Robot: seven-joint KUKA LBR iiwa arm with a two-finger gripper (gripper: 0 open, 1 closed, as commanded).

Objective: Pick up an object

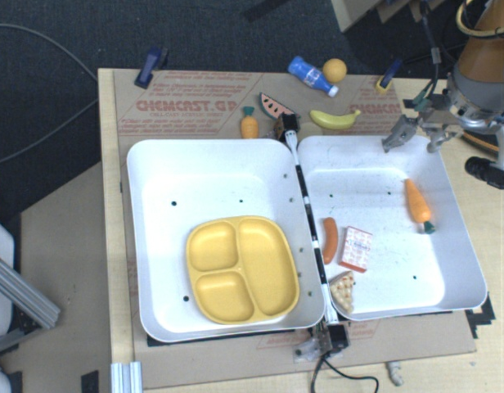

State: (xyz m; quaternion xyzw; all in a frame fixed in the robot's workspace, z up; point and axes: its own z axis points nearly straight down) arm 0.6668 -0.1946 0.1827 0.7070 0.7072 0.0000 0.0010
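My gripper hangs over the far edge of the right bin, its two grey fingers spread open with nothing between them. Below it in that bin lies an orange carrot with a green tip, a short way toward the near side. Against the bin's left wall lie an orange sausage, a red and white packet and a speckled pizza slice. The left bin holds a yellow divided plate.
On the bench behind the bins lie a banana, a blue bottle, an orange ball, a watermelon slice and a small carrot toy. Blue clamps grip the board's far edge.
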